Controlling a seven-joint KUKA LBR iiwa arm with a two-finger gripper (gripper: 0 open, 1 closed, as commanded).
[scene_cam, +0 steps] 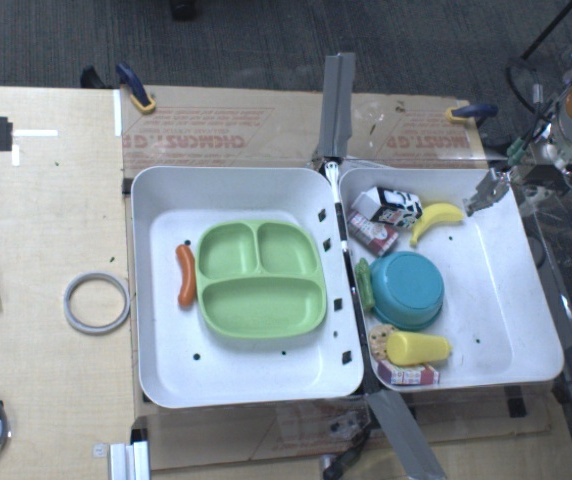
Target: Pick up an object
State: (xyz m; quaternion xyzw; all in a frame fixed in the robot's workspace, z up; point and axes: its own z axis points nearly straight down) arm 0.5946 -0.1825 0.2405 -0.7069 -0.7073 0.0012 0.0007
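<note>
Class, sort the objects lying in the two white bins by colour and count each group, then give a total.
Green: 1, the divided plastic plate
Orange: 1, the toy sausage
Yellow: 2, the toy banana and the yellow cylinder
Blue: 1, the round bowl
Printed cartons: 3
Total: 8

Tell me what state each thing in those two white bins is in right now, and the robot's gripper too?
Green divided plate: flat, right side up, compartments bare.
Hot dog: lying beside the plate's left edge.
Blue bowl: upside down.
Banana: lying loose, untouched.
Yellow piece: resting on a small carton.
Black-and-white carton: tipped on its side.
Gripper: above the right bin's edge, holding nothing.
</note>
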